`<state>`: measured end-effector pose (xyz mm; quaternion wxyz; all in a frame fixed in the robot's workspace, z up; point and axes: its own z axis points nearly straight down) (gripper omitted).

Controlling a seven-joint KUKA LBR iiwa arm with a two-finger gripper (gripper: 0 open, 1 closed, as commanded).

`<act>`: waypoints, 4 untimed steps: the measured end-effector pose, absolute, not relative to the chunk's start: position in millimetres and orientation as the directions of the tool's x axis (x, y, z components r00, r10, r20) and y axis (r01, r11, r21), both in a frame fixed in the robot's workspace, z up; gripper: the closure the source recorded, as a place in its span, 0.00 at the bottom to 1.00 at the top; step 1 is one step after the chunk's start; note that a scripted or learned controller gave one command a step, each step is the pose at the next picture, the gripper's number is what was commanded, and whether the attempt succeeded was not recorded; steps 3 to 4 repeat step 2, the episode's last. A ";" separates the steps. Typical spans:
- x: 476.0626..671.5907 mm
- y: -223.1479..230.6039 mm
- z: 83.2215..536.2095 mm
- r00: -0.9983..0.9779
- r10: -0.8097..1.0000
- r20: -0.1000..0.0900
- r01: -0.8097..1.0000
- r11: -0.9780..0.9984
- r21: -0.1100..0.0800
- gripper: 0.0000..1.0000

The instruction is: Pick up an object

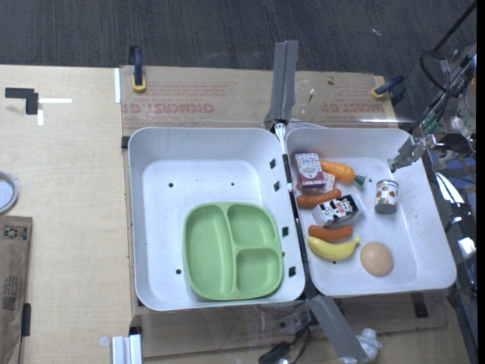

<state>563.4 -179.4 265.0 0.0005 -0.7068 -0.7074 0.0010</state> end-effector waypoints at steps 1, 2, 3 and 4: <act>599.9 -176.1 120.4 -0.230 0.973 -0.001 0.973 0.230 0.002 0.00; 649.4 -111.2 98.1 -0.511 0.859 -0.008 0.859 0.511 0.008 0.00; 649.4 -111.2 98.1 -0.511 0.859 -0.008 0.859 0.511 0.008 0.00; 649.4 -111.2 98.1 -0.511 0.859 -0.008 0.859 0.511 0.008 0.00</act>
